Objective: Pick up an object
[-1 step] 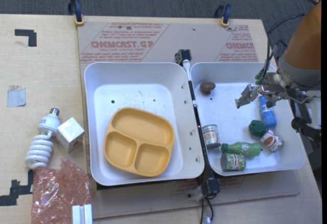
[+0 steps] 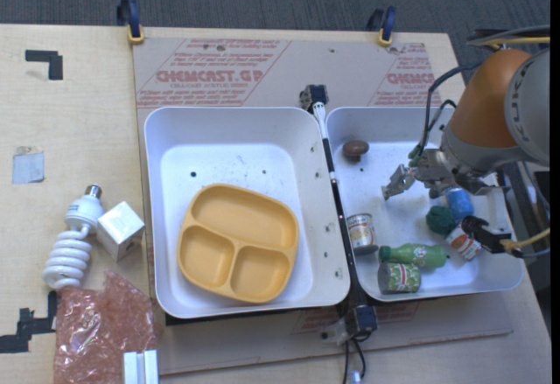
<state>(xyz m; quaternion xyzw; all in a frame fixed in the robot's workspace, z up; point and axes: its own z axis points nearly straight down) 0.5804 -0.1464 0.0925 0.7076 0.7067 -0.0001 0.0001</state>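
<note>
Above right bin [image 2: 385,124], pincer [image 2: 401,183] over bare floor; objects crowd front edge.

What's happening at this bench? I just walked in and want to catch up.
A grey arm with an orange band reaches in over the right bin, its gripper hanging above the bin floor with nothing between its fingers. Below it lie a green bottle, a small can and a brown lump. The left bin holds a yellow divided tray.

Green bottle [image 2: 413,254] lying flat, right bin [image 2: 385,130] front.
</note>
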